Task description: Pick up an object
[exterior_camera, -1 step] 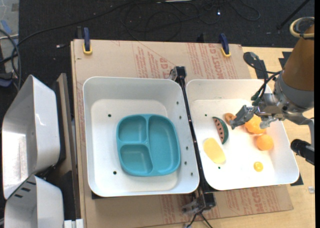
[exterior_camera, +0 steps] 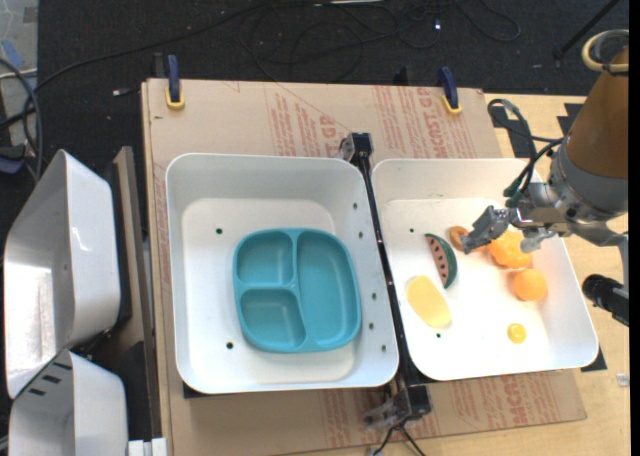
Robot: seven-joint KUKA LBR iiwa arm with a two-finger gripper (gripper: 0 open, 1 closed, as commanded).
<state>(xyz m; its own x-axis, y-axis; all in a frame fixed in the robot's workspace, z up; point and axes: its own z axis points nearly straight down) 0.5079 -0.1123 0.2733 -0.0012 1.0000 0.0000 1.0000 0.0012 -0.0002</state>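
Observation:
My gripper (exterior_camera: 503, 240) hangs low over the right bin (exterior_camera: 560, 349), reaching in from the right. It is open, its two dark fingers spread wide. An orange fruit (exterior_camera: 511, 252) lies between and just below the fingers, which do not look closed on it. A second orange (exterior_camera: 528, 286) sits just in front of it. A small brown-orange piece (exterior_camera: 458, 237) rests by the left fingertip. A watermelon slice (exterior_camera: 441, 260), a pale yellow fruit (exterior_camera: 428, 302) and a small yellow piece (exterior_camera: 516, 333) lie further left and nearer in the same bin.
The left bin (exterior_camera: 190, 244) holds a teal divided plate (exterior_camera: 296, 290). A metal divider (exterior_camera: 375, 234) runs between the two bins. Both stand on a cardboard sheet (exterior_camera: 300, 114) held by clamps. White tubs (exterior_camera: 60, 264) stand off the bench at left.

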